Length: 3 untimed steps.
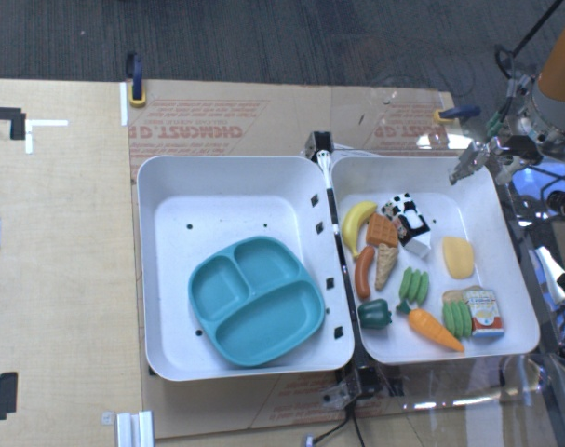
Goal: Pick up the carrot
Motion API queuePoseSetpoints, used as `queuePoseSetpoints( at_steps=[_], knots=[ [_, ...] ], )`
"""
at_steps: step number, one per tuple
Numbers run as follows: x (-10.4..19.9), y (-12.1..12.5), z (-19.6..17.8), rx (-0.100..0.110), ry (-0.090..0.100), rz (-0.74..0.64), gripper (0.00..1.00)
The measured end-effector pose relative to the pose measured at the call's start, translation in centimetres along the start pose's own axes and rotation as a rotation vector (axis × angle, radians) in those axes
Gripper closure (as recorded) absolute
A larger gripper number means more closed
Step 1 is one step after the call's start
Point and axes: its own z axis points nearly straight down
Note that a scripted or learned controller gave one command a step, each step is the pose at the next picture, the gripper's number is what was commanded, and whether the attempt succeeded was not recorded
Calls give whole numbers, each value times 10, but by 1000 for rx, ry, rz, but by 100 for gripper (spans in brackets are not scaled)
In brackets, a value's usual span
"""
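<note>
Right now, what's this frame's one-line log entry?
phase: pre-grasp | carrot: right bin, front | gripper: above bin's far-right corner | held: nothing

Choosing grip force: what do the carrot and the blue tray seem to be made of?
The carrot looks like moulded plastic, smooth and evenly orange: likely toy food, though rubber is possible. The blue tray looks like rigid plastic with a matte, uniform teal surface and rounded moulded compartments.
</note>
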Motion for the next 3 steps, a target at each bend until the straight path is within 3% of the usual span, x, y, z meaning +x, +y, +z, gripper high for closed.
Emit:
queuePoseSetpoints(
  at_steps=[1,2,3],
  knots=[
    [11,-78,38,1,0,113,0],
    [17,-142,117,-6,0,16,0],
    [99,-158,118,-12,2,53,0]
  ],
)
